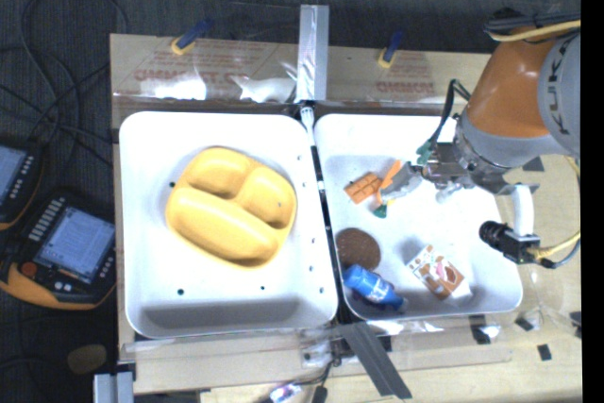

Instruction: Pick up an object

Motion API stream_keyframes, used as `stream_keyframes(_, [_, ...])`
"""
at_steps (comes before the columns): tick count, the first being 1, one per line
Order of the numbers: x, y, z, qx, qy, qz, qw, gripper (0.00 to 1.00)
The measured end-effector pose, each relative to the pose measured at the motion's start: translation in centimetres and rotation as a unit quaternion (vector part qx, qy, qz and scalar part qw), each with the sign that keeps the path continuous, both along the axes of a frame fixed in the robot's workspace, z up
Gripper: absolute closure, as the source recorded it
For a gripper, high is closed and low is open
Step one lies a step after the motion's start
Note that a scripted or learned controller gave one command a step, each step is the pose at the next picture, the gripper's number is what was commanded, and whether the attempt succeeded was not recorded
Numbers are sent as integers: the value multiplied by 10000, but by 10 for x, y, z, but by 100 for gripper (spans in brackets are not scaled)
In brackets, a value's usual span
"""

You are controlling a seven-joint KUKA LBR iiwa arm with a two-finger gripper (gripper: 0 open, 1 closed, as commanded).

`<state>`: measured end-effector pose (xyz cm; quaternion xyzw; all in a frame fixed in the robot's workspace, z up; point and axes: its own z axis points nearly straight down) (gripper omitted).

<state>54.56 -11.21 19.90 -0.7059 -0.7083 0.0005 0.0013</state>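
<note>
Four items right bin — gripper [385,194] at orange block [362,188] | grip state unclear | brown disc [358,248] near

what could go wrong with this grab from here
The gripper sits low in the right bin, right beside the orange block and a small teal piece. It may nudge the block aside instead of catching it, or pinch both at once. The block also lies near the bin's left wall, so a push could wedge it there, hard to reach.
</note>
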Motion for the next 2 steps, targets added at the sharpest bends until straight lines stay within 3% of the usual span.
stream_keyframes(1, [41,19,-98,5,9,-665,9978,0])
stream_keyframes(2, [41,19,-90,20,21,-662,9978,100])
